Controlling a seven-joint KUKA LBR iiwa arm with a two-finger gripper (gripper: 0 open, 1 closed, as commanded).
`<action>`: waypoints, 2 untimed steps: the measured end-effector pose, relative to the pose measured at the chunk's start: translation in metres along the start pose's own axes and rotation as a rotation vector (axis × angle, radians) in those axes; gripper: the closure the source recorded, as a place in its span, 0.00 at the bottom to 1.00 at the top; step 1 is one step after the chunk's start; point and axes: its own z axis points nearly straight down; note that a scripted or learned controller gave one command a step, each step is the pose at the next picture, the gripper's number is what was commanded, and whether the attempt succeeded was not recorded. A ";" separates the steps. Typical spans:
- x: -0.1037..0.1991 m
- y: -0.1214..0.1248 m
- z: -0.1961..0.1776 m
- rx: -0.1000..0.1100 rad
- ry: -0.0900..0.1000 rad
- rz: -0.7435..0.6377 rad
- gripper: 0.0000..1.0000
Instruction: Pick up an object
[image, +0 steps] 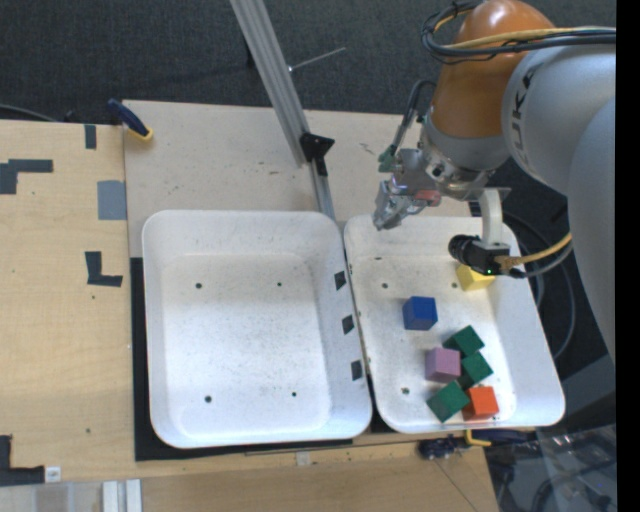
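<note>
My gripper (387, 216) hangs over the far left corner of the right bin (540, 360), with nothing seen in it. Down the bin from it lies a blue cube (420, 312). Further toward the near edge sits a cluster: a purple cube (443, 363), three green blocks (465, 341) (478, 369) (449, 401) and an orange cube (483, 402). A yellow block (474, 279) lies by the bin's right wall, partly hidden by the robot's own hardware. All these things are well apart from the gripper.
The left bin (152, 240) stands beside the right one, their walls touching. A slanted metal rail (285, 90) runs down to the bins' far edge near the gripper. A blue and yellow tool (130, 118) lies on the bench at the far left.
</note>
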 end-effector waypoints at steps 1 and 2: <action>0.043 0.000 0.011 0.001 -0.001 0.002 1.00; 0.104 -0.011 0.027 0.002 0.000 0.000 1.00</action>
